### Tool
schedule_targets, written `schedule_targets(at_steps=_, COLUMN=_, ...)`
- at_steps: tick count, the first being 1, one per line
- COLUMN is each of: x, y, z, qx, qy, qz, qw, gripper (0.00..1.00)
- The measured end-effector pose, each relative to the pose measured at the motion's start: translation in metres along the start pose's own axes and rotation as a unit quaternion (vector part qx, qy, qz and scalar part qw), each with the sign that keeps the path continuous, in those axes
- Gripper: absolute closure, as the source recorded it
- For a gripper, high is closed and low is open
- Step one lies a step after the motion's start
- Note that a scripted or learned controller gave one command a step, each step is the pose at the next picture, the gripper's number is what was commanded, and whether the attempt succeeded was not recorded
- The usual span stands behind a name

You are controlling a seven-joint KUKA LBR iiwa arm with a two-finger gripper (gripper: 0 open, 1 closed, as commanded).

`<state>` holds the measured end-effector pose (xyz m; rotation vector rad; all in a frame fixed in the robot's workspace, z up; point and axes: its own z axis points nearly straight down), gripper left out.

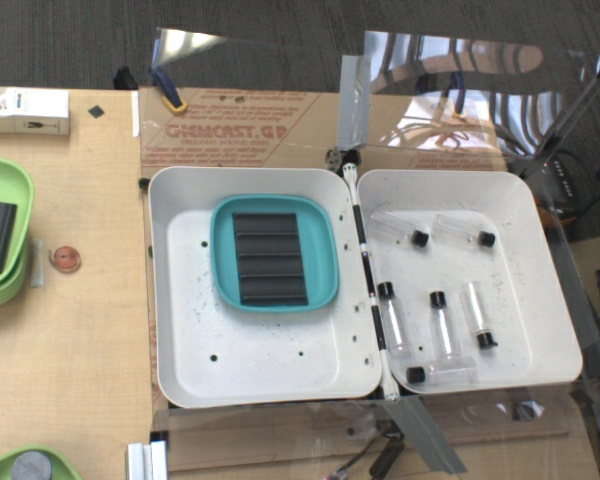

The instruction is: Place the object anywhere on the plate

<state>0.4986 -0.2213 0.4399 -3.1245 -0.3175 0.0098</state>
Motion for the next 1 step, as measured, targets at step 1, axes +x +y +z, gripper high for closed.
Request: schedule_targets(at_steps=1, x=-0.0191, y=-0.0029, z=-0.0002, qx=0.0, qy=0.0, qz=0.001, qw=1.0, gripper=0.0)
